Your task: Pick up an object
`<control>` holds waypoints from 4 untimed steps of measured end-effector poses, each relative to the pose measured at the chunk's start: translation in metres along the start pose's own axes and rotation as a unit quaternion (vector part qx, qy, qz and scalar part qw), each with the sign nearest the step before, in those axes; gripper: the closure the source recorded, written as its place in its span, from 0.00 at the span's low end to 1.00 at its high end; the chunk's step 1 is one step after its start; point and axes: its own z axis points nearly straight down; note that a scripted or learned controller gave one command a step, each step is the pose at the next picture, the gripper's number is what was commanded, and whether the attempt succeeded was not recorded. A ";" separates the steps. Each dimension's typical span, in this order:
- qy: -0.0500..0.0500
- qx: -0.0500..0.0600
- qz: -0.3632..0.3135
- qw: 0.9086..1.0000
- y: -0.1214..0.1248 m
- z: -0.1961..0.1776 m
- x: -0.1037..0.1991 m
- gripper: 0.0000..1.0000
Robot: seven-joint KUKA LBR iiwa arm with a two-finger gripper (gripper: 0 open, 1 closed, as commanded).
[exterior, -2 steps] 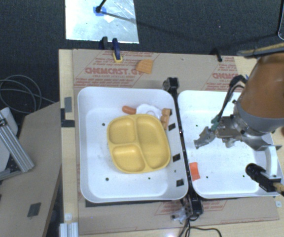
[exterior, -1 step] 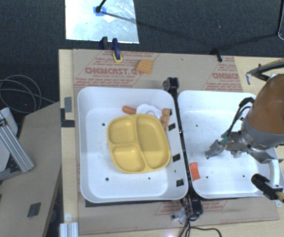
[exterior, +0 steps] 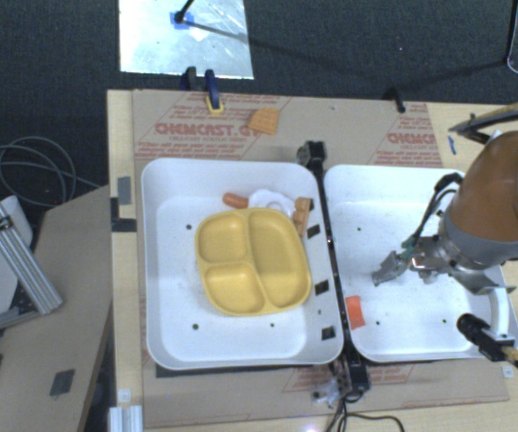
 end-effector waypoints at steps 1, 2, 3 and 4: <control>-0.004 -0.005 0.004 1.000 -0.013 -0.095 -0.092 0.00; 0.001 0.000 -0.005 1.000 0.054 -0.005 -0.042 0.00; -0.002 -0.001 0.004 1.000 -0.016 -0.061 -0.111 0.00; -0.001 -0.002 -0.002 1.000 -0.012 -0.069 -0.106 1.00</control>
